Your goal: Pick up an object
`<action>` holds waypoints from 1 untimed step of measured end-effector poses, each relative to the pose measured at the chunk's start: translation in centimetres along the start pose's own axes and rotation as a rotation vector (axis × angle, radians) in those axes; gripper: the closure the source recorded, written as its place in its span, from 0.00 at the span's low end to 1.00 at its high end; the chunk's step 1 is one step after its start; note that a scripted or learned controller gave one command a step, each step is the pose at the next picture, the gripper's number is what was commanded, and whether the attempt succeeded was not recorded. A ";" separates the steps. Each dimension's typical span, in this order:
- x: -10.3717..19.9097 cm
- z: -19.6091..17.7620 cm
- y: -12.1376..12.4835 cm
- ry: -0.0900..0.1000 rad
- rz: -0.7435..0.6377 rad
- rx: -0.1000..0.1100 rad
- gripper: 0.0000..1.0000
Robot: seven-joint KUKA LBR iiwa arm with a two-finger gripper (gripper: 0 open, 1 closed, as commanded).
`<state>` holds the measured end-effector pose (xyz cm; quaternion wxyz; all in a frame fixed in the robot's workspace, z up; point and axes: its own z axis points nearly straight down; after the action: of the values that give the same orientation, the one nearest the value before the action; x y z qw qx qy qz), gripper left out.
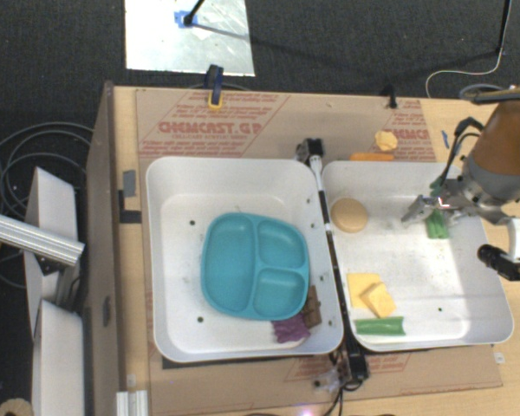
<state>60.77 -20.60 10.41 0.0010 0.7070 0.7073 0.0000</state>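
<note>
- At the right edge of the frame, we see the grey arm (pixel 503 150) with its orange band reaching over the right bin (pixel 494 319).
- We find the gripper (pixel 433 208) low at that bin's upper right, with a green object (pixel 438 225) at its tip; we cannot tell whether the fingers are spread or closed, nor whether they clasp it.
- Left of it, near the divider, we see a tan round object (pixel 349 215).
- Lower in that bin lie yellow blocks (pixel 373 295) and a green bar (pixel 380 325).
- Over in the left bin (pixel 169 232) we see a teal divided plate (pixel 253 265), with purple and brown pieces (pixel 296 323) at its lower right.
</note>
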 end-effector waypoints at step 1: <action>-0.1 -3.7 0.1 0.000 -0.001 -0.003 0.00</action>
<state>60.89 -20.67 14.14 0.0022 0.7067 0.7076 0.0012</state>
